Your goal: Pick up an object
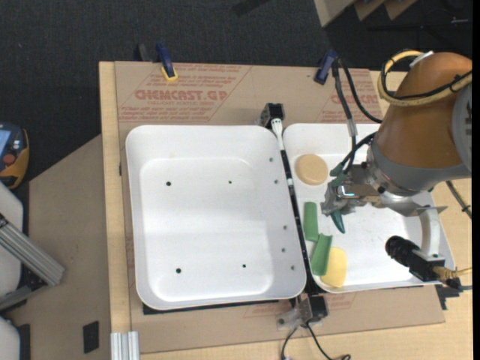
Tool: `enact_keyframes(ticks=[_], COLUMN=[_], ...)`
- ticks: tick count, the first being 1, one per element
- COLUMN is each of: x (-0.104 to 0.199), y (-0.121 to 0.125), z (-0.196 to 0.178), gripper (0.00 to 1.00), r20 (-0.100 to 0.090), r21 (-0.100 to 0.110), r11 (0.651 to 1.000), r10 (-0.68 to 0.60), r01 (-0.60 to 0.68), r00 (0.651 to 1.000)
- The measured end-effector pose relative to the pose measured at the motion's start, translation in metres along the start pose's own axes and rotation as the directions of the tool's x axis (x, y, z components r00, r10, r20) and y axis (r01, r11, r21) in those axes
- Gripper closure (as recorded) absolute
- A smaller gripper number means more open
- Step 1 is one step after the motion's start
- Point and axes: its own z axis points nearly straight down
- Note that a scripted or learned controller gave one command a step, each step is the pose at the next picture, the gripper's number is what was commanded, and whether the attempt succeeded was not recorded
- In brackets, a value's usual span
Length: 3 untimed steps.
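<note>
Right bin [390, 276] — tan disc [311, 169], green stick [310, 220], sponge [328, 259]

Setting: robotics lab / test bench. Evidence: KUKA arm [424, 118] w/ orange band, cabling looped over it; two white bins [206, 212] on a cardboard-covered board [225, 88], held by blue clamps [165, 62]; aluminium extrusion rail [26, 250] at left; dark carpet-like floor [67, 28] around bench.
</note>
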Motion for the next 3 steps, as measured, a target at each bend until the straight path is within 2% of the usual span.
enact_keyframes(ticks=[1, 2, 3], x=[0.039, 0.056, 0.101], y=[0.092, 0.085, 0.069], z=[-0.04, 0.073, 0.017], gripper=[1.0, 1.0, 1.0], r20=[0.003, 0.003, 0.001], r21=[-0.013, 0.01, -0.008], r11=[1.0, 1.0, 1.0], r10=[0.002, 0.006, 0.002], r01=[-0.001, -0.006, -0.002], r00=[1.0, 1.0, 1.0])
